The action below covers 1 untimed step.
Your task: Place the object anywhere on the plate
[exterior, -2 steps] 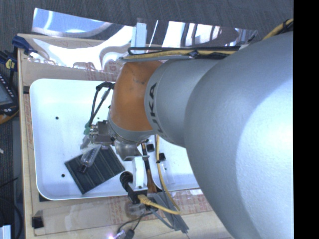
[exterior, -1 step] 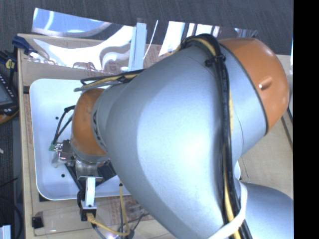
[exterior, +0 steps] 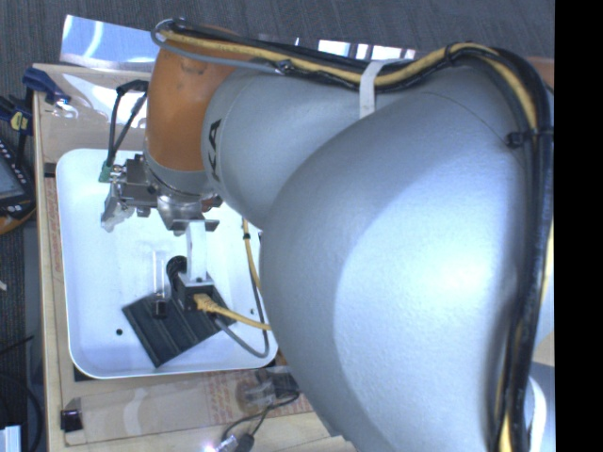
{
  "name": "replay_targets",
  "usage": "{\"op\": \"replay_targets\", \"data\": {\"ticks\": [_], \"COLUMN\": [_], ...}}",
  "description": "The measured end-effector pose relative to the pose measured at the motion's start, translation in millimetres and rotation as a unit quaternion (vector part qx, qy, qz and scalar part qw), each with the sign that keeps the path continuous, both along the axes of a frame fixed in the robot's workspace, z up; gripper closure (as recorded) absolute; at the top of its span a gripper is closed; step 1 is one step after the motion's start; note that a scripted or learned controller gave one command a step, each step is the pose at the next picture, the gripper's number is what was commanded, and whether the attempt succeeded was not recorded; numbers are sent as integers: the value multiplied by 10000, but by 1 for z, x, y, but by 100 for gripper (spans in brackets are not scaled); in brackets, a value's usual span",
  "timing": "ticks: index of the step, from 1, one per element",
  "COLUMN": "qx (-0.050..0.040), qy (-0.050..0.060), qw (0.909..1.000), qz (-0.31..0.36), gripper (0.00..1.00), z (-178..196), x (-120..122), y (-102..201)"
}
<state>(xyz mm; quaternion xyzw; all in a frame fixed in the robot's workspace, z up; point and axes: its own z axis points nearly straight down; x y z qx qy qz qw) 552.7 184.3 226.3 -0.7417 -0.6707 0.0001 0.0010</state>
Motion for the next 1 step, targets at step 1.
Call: {"op": "replay_targets", "data": {"ticks": [1], "qx": [4], "qy": [-3], "qw": [9830], "qz": [1838], "gripper": [0], "z": [103], "x": [-21], "y": [14]}}
